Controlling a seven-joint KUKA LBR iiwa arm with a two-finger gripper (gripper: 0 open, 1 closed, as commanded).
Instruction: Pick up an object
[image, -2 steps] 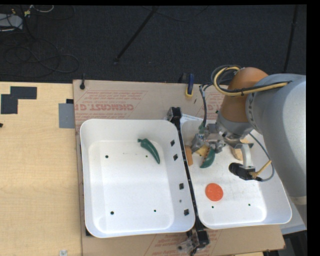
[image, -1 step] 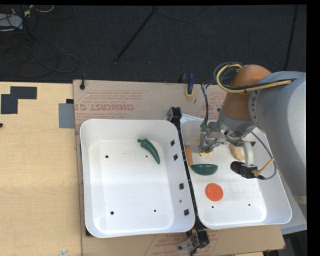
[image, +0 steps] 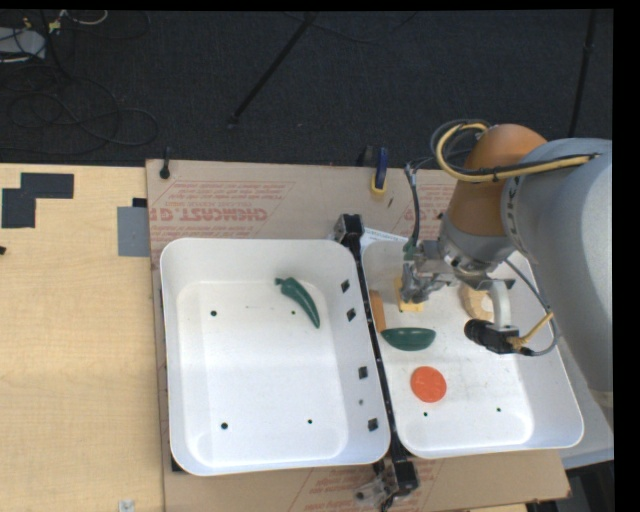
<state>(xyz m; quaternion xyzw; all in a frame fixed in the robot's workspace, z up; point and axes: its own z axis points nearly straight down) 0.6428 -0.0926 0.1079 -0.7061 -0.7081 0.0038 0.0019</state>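
Over the right bin (image: 560, 420), the gripper (image: 413, 290) hangs close to the left wall, just above a dark green bowl-shaped piece (image: 408, 338); whether it pinches anything I cannot tell. An orange disc (image: 429, 384) lies nearer the front, open floor around it. Across the divider, the left bin (image: 200, 440) holds a green pepper-shaped piece (image: 300, 298) near its back edge

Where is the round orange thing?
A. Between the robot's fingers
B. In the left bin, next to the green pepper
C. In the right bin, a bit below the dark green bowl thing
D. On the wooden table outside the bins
C. The round orange disc lies flat on the floor of the right bin, just below the dark green bowl-shaped piece, apart from the gripper above.
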